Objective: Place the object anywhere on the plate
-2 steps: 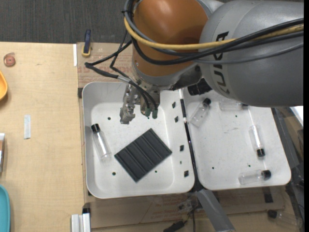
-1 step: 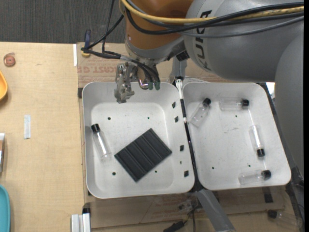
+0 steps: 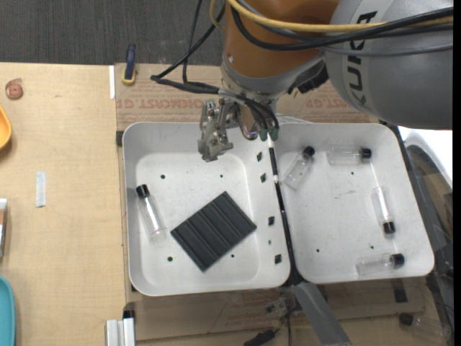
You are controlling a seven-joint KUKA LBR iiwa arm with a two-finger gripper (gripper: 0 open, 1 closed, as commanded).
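Note:
A dark ribbed square plate point(image 3: 214, 230) lies flat and turned at an angle in the left bin point(image 3: 137, 265), near its front middle. Just left of the plate, apart from it, lies a clear vial with a black cap point(image 3: 149, 209). My gripper point(image 3: 214, 147) hangs over the far middle of the left bin, above and behind the plate. I see nothing held in it. The orange-banded wrist point(image 3: 274, 27) hides the bench behind it.
The right bin point(image 3: 414, 193) holds several clear black-capped vials, among them one near its far left point(image 3: 297, 166) and one at the front right point(image 3: 379, 264). A black divider strip point(image 3: 277, 193) runs between the bins. Wooden bench point(image 3: 57, 193) extends to the left.

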